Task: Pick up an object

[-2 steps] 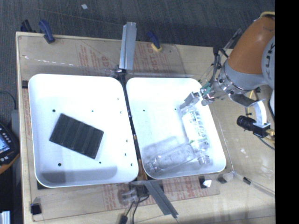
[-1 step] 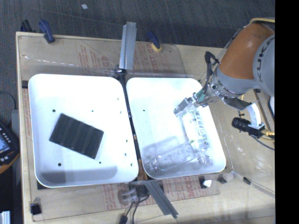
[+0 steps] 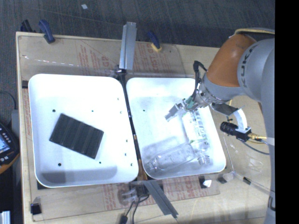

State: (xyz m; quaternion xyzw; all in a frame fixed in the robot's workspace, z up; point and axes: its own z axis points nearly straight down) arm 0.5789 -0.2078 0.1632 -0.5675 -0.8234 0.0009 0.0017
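A wooden surface on dark carpet bears two white bins. The left bin holds a flat black ribbed pad. In the right bin, two clear plastic bottles lie: one along the near edge, another running from it toward the tool. That bottle lies at the tool's 4 o'clock, its end just beside it. I cannot tell how the tool stands.
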